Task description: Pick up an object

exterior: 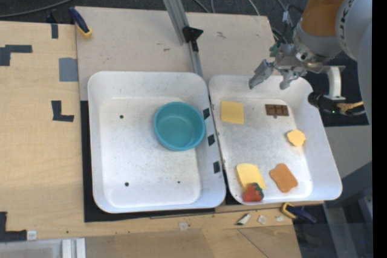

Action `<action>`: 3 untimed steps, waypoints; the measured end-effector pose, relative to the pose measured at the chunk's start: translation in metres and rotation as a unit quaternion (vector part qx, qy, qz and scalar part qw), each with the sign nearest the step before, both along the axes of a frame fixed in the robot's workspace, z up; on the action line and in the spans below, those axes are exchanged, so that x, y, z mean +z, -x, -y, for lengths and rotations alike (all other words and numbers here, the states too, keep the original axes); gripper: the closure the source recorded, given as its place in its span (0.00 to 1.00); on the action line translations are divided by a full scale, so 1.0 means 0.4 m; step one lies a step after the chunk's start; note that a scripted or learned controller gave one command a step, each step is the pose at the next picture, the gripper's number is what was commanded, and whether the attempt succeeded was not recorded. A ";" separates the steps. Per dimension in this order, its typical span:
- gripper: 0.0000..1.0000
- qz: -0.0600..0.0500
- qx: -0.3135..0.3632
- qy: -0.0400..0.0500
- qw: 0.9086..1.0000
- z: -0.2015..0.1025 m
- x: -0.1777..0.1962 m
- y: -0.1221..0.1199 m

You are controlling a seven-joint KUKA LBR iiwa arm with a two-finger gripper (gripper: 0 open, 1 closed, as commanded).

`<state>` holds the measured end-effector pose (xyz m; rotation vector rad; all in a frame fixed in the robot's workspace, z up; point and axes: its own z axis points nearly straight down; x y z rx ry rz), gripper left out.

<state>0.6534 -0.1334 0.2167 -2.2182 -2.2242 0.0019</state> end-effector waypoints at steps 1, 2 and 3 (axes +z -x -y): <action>0.00 0.000 0.000 0.000 1.000 0.000 0.000 0.000; 0.00 -0.003 0.000 0.000 1.000 -0.009 -0.161 -0.003; 0.00 -0.003 0.000 0.000 1.000 -0.009 -0.322 -0.008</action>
